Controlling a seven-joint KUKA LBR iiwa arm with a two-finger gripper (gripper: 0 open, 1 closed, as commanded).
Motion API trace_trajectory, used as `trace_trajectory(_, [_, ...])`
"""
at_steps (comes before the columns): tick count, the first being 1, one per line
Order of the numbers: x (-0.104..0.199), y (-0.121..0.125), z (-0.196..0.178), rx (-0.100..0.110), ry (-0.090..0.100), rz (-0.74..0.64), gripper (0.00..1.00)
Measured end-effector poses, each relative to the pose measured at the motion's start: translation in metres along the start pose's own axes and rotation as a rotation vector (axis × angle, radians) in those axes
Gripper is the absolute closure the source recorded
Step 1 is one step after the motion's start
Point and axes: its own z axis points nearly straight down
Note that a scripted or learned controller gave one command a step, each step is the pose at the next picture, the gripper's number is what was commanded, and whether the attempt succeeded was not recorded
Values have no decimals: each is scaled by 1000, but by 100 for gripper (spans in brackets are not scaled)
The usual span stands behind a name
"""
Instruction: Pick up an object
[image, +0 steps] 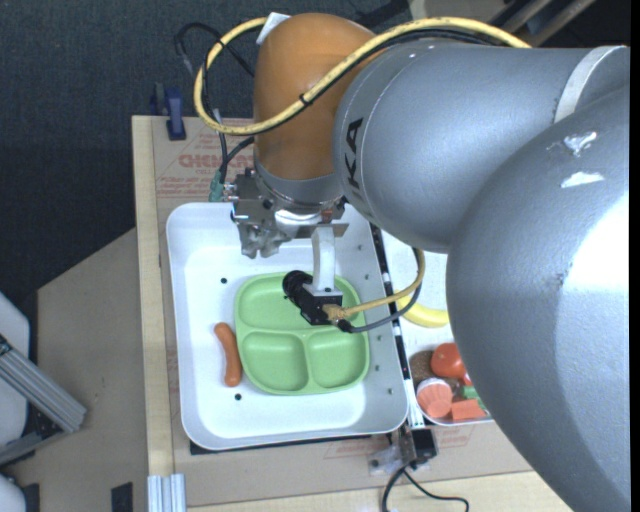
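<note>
Since the fingers (258, 240), their gap impossible to tell, are hovering by the bin's (195, 300) far edge, they are probably risking an empty grab, clear of plate (270, 350) and sausage (229, 355).

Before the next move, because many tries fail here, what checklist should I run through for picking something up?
1. Candidate available: orange sausage lies in the left bin: ok.
2. End effector above sausage: not ok, it hangs by the green plate, at its far rim.
3. Sausage clear of plate: cannot tell, they lie very close.
4. End effector empty: cannot tell.
5. Right bin in sight: not ok, arm covers most.
</note>
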Motion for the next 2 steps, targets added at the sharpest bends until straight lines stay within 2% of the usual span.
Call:
trace_trajectory(1, [-5, -42, 7, 3, -2, 4, 100])
trace_trajectory(2, [-2, 20, 3, -7, -1, 3, 100])
